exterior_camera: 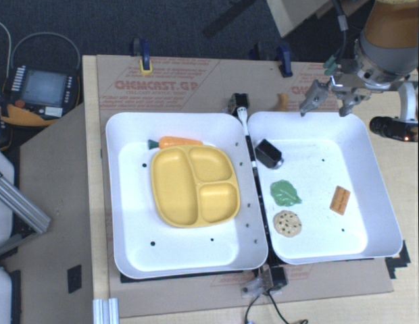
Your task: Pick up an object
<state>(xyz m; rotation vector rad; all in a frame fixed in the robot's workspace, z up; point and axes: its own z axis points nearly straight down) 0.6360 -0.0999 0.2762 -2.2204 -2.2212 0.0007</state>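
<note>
Plainly, nothing is yet lifted: in the right white bin (pixel 372 174) lie a small black block (pixel 268 153) near its back left corner, a green leafy piece (pixel 285 193) and a round speckled cookie (pixel 287 223) toward its front left, and an orange-brown cracker bar (pixel 339 200) well apart toward the right edge. The pincer (pixel 329 100) hangs over that bin's back edge, fingers spread apart, bare. A good try would centre over the isolated bar before descending. The left white bin (pixel 128 235) holds a yellow divided plastic plate (pixel 194 185) and an orange carrot (pixel 179 141).
</note>
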